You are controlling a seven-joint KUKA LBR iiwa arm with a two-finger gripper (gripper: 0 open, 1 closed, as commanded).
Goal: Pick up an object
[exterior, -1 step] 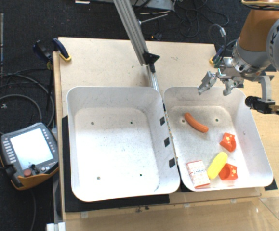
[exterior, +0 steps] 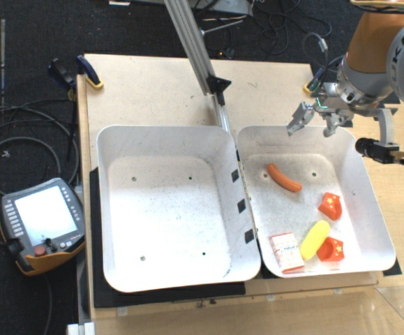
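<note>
Lowest in the right bin [exterior: 369, 187], at about 6 o'clock, lie a small white box [exterior: 286, 251], a yellow banana [exterior: 314, 239] and a red block [exterior: 331, 249]. Another red block [exterior: 330, 206] and an orange sausage [exterior: 284, 177] lie toward the middle. Up at 12 o'clock the pincer [exterior: 315, 121] hangs over the rim, fingers apart, holding nothing.

**One fixed camera above the desk**

We look down from a single camera mounted above the desk [exterior: 160, 82], tilted at a slant rather than straight down. Both white bins sit near the middle of our view: the left bin [exterior: 111, 187] and the right bin [exterior: 369, 187] beside it. Beyond the desk's far edge we see dark floor and cables. The arm [exterior: 379, 40] enters past the right bin's far corner.
</note>
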